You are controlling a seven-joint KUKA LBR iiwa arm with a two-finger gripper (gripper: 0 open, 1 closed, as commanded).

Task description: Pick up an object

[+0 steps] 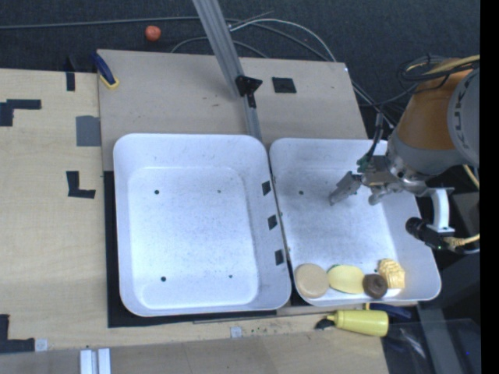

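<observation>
My gripper (pixel 357 193) hangs over the upper right part of the right bin (pixel 327 224), its two grey fingers spread apart with nothing between them. Along that bin's near edge lie a tan round disc (pixel 311 280), a pale yellow oval piece (pixel 345 278), a dark brown round piece (pixel 375 286) and a small golden-yellow lumpy object (pixel 391 272). These objects sit well below the gripper, toward the bottom of the view.
The left bin (pixel 187 224) stands beside the right one. A yellow tool with a black tip (pixel 359 322) lies on the bench in front of the right bin. A grey pole (pixel 226 53) slants across the back board. Cables run behind the bins.
</observation>
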